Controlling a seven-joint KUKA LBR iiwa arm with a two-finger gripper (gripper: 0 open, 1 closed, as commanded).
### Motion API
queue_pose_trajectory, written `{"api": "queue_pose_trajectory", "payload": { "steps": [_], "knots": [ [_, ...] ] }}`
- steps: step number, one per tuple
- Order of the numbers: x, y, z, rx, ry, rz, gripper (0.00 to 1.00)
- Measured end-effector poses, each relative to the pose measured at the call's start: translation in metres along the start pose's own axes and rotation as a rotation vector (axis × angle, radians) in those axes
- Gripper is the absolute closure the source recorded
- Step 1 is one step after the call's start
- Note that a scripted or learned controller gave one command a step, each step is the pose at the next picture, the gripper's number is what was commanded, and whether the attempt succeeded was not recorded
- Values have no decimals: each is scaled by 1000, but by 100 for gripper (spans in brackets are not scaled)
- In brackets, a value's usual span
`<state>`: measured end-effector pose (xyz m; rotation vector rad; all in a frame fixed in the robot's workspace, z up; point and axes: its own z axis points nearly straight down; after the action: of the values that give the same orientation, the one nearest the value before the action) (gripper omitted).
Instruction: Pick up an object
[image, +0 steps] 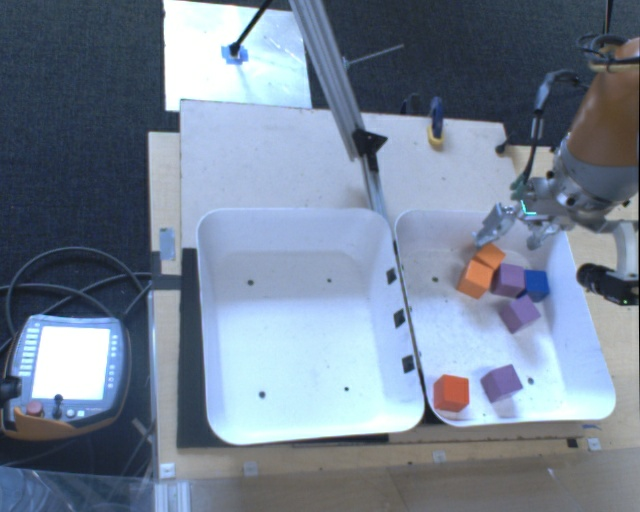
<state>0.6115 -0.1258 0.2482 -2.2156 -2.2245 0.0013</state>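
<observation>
A pale wooden bench (270, 160) fills the frame, carrying two shallow white bins side by side. The left bin (225, 400) lies bare white with a few dark dots on its floor; the right bin (590, 385) holds all the coloured blocks. A slanted metal pole (335, 80) crosses the bench from the top and ends near the seam between the bins.

The grey arm (605, 130) with its orange band enters from the upper right, its claw (515, 228) hanging over the far right part of the right bin, just above a cluster of blocks. Two metal fingers (490, 225) are spread apart, with nothing between them.

Beneath the claw, two orange blocks (480, 272) sit touching each other. Just beside them lies a purple block (509, 280), with a blue block (537, 284) touching its right side and another purple block (519, 313) just below. Near the front wall of the bin, well apart from the cluster, an orange block (451, 393) and a purple block (501, 382) sit near each other.

A teach pendant (65, 375) with a bright screen lies left of the bench, its black cable looping around it. A small yellow-and-blue clamp (436, 125) stands at the bench's far edge.
</observation>
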Motion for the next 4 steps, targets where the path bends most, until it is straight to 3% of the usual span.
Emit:
{"api": "queue_pose_trajectory", "payload": {
  "steps": [1,4],
  "knots": [
    [0,1,-2,-3,-1,0,0],
    [2,-10,160,-1,-2,2,0]
  ]
}}
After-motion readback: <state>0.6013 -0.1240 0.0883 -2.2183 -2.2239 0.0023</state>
